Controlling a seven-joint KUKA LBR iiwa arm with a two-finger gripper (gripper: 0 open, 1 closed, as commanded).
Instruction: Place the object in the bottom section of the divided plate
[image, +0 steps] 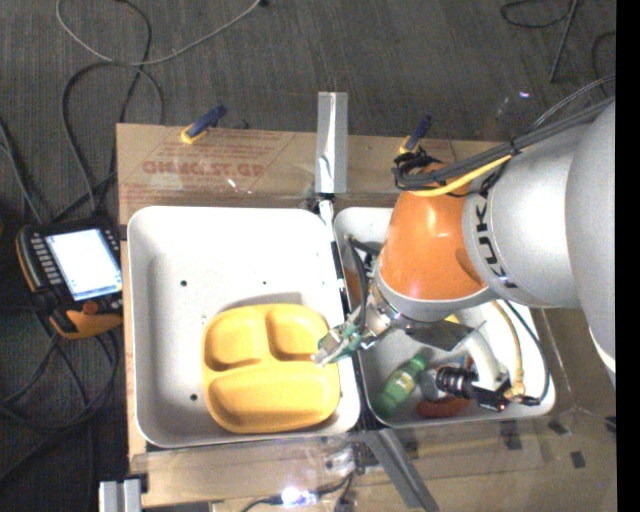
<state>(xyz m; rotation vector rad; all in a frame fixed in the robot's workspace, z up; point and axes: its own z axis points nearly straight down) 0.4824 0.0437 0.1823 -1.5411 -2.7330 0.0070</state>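
A yellow divided plate (268, 370) lies in the front right part of the left bin (160, 260). Its large bottom section (272, 396) faces the bench front, and two smaller sections sit behind it. My gripper (338, 345) hangs over the plate's right rim, by the wall between the two bins. A small green object (331, 348) shows between its fingertips. The grey arm and its orange band (430, 250) cover much of the right bin.
The right bin (545, 395) holds a green bottle (398, 385), a red item (440, 408) and a yellow piece partly hidden under the arm. A tablet (80, 262) sits left of the bench. Clamps hold the cardboard behind the bins.
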